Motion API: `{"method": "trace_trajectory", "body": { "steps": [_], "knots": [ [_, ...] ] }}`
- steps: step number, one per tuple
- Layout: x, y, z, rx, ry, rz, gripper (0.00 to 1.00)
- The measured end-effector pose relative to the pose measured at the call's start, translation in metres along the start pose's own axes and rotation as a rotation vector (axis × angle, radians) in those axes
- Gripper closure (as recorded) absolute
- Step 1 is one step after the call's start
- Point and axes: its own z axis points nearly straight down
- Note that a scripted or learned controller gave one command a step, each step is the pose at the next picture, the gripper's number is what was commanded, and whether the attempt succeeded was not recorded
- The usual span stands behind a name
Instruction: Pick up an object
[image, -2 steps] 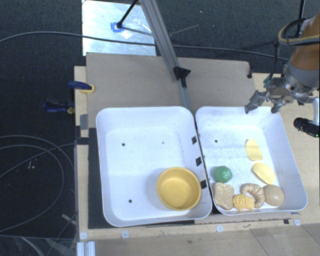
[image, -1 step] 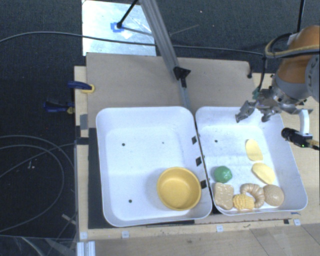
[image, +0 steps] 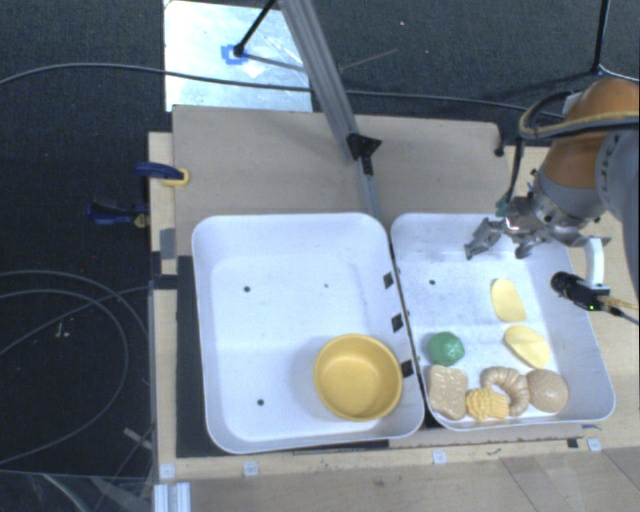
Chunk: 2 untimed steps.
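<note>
Gripper: you'll find the gripper (image: 499, 244) over the upper part of the right bin (image: 440, 262), its two fingers spread apart with nothing between them
Arm: behind the gripper, up and to the right, you see the grey arm (image: 610, 170) with its orange band, reaching in from the right edge
Nearest object: just below the gripper and a little right lies a pale yellow oval piece (image: 508, 300), flat on the bin floor and apart from the fingers
Second yellow piece: further below, you have another pale yellow slice (image: 528, 346), near the first but not touching it
Green item: below the gripper and to its left sits a small green round object (image: 446, 348)
Bottom cluster: furthest below in this bin, look for a tan cracker-like piece (image: 448, 391), a yellow corn-like piece (image: 487, 405), a brown pretzel-like ring (image: 507, 382) and a beige round item (image: 547, 391), packed close together along the lower rim
Left bin: well to the gripper's left and below, the left bin (image: 250, 250) holds a yellow bowl (image: 358, 375), upright, near its lower right corner
Bench: around both bins you see the brown bench top (image: 260, 150), with a blue and yellow clamp (image: 160, 174) at its far left edge
</note>
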Motion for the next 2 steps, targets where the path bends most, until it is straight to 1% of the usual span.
{"method": "trace_trajectory", "body": {
  "steps": [1,2],
  "knots": [
    [0.001,0.000,0.041,-0.001,0.000,-0.003,0.00],
    [0.000,0.002,0.026,-0.008,-0.002,-0.005,1.00]
  ]
}}
